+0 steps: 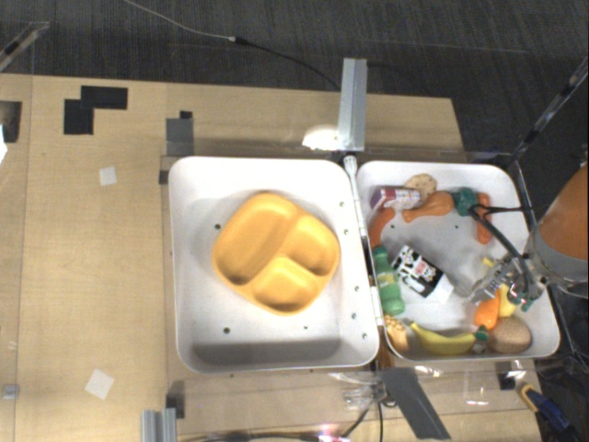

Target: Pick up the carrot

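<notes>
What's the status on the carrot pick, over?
Pincer low over right bin, near-right corner; finger state unreadable. Carrot right beneath it, not lifted. Banana and potato crowd it.

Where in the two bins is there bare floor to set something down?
Left white bin: bare floor rings the yellow sectioned plate, widest along its near edge and left side. Right white bin: a bare patch mid-floor, between the orange carrot and the black-and-white carton. Its near edge is crowded around the yellow banana.
</notes>
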